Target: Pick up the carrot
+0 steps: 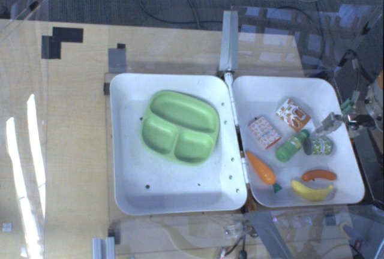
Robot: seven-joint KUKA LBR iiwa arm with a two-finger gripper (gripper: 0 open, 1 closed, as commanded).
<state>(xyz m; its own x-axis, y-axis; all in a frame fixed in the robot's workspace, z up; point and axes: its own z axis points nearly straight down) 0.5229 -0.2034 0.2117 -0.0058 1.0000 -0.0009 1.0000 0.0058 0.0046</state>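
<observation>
camera view shows the pincer [332, 124] at the right side of the right bin [259, 89], a grey metal tip coming in from the arm at the frame's edge. whether it is apart or together cannot be told. it hangs above the bin floor just beside a small green-labelled can [318, 145] and is clamped on nothing that can be seen.

the carrot [262, 169] lies well apart from the pincer, at the lower left of the right bin close to the wall between the bins. it is one smooth orange toy, tapered, laid on a slant with its small green stem end [276, 187] pointing down and right.

counted, the right bin holds seven things: one carrot, one can, one green bottle [291, 148] lying on its side and touching the can, two flat printed packets [264, 132] [293, 114], one red sausage [319, 175] and one curved yellow banana [312, 190] just below it.

the left bin [126, 180] holds one green divided plate [179, 126], glossy plastic, rounded, with three compartments. both bins are shallow white plastic with rounded corners, side by side on a pale wooden bench [60, 132].
</observation>
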